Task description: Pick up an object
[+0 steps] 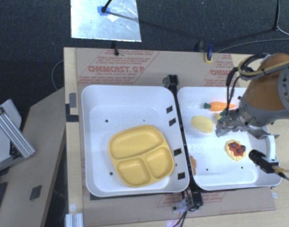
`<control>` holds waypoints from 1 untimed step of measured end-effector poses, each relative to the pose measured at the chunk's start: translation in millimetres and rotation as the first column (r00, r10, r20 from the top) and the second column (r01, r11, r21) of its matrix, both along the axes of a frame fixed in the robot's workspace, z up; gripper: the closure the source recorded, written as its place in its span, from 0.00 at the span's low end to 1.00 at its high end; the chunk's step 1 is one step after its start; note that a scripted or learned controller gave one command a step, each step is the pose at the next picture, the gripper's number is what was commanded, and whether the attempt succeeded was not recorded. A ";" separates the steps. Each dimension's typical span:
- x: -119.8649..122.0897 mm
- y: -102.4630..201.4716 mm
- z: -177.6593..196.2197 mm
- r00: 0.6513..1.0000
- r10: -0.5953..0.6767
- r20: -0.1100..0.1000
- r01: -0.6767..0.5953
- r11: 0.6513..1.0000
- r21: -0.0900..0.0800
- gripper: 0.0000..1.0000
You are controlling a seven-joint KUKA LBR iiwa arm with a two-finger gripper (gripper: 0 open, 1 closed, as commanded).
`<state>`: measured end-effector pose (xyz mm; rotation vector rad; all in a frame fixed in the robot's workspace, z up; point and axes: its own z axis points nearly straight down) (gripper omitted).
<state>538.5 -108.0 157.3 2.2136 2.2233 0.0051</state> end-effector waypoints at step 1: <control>4.5 -10.0 56.3 1.000 -0.001 0.001 0.001 1.000 -0.001 1.00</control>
